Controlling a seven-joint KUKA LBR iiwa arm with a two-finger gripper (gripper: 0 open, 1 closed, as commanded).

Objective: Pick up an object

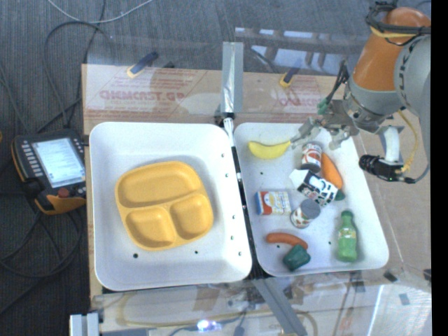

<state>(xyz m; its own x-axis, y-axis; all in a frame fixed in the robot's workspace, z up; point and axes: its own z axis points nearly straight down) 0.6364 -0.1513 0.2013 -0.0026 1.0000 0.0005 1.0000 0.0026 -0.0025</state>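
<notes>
At the left of the frame, the left bin (105, 208) holds a yellow divided tray (165, 203). The right bin (374, 247) holds a banana (269, 148) at its upper left, a small carton (274, 202), a sausage (285, 239), a carrot (332, 171) and a green bottle (346, 236). At upper right, the gripper (323, 132) hovers above the bin's top edge, fingers spread apart, clamping nothing.

tray (164, 205) in left bin (105, 187), banana (268, 148), bottle (346, 237), sausage (285, 240) etc in right bin (374, 247)

Grey carpet floor (42, 61), loose cables (70, 19), teach pendant (49, 163).
</notes>
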